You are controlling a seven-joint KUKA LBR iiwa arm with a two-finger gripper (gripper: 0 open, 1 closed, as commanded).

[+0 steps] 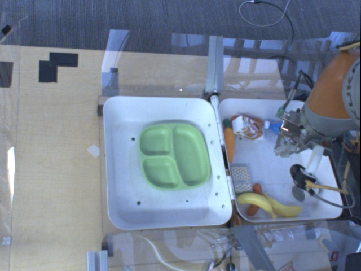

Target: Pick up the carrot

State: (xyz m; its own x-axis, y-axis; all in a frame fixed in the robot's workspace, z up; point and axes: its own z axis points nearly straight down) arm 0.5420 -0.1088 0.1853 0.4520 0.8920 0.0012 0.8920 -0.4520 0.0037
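The carrot (pixel 229 145) lies along the left wall of the right bin (pixel 333 210), a slim orange taper running up-down in the camera view, just beside the divider between the bins. The gripper (pixel 285 145) hovers over the middle-right of that bin, well apart from the carrot; whether its fingers are spread or closed cannot be told, as they read as a grey blur.

Risks: the carrot hugs the wall, so one finger may strike the rim or find no room on the wall side, and the smooth, rounded, tapering body may squirt out of a pinch. A crinkled snack packet (pixel 248 127) sits near its top end and a grey checkered block (pixel 241 177) just below its lower end; a mis-aimed descent could grab either. A curved, glossy yellow banana (pixel 269 203) and a small red-orange piece (pixel 255 201), possibly a sausage, lie further down, similar enough in colour to mislead.

The left bin (pixel 121 208) holds a green, smooth, three-compartment plastic plate (pixel 194 157).
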